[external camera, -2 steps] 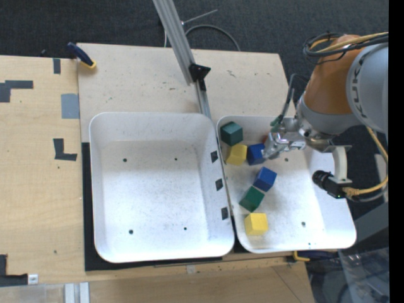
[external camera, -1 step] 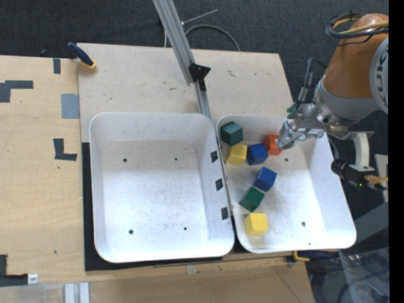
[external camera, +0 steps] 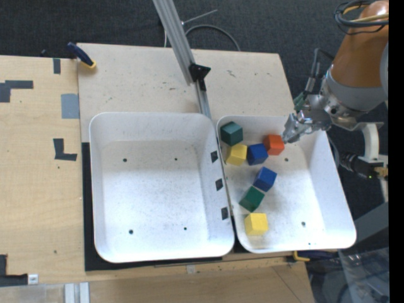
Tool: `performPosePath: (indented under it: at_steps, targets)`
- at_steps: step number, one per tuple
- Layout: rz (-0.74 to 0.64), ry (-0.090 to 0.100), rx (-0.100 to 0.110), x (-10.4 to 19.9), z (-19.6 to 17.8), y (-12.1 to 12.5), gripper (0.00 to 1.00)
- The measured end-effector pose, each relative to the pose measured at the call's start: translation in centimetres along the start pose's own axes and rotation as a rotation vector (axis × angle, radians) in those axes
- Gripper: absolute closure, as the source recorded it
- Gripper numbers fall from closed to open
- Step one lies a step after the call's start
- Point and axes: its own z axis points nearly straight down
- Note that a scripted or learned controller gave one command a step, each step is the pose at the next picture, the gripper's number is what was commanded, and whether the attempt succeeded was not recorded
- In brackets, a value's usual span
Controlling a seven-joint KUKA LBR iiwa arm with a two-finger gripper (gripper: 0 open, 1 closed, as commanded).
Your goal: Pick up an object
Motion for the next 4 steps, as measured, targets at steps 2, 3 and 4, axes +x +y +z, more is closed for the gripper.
performPosePath:
  at_steps: [2, 3, 4]
  targets:
    - [-0.005, 0.001, 0.002, 9.2, 1.9, 4.3, 1.00]
    - [-0.004, 0.001, 0.004, 13.2, 4.3, 7.2, 1.00]
    - [-0.005, 0.002, 0.002, 18.9, 4.7, 9.5, 1.00]
